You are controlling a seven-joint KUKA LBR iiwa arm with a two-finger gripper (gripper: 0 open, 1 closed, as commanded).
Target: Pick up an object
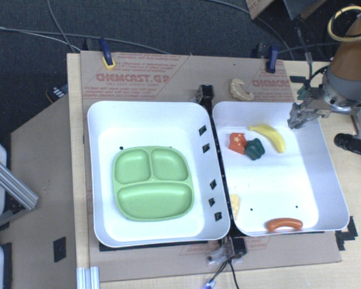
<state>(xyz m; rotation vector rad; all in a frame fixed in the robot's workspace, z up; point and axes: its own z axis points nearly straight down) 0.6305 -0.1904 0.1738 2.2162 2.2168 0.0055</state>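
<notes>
Gripper sits at the right bin's 1 o'clock corner, nothing seen between its tips; you cannot tell its opening from this angle, so judge it as staging above the pile. Pick candidates cluster at the bin's 12 o'clock: one banana, one red piece, one dark green piece, touching. One sausage lies at 6 o'clock. One green divided tray fills the left bin.

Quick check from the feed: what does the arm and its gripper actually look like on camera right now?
The arm enters from the right as a rounded grey body with an orange band above the wrist. Dark cables run along its wrist. The gripper is a small grey metal fitting; its detail is too blurred to describe further.
</notes>
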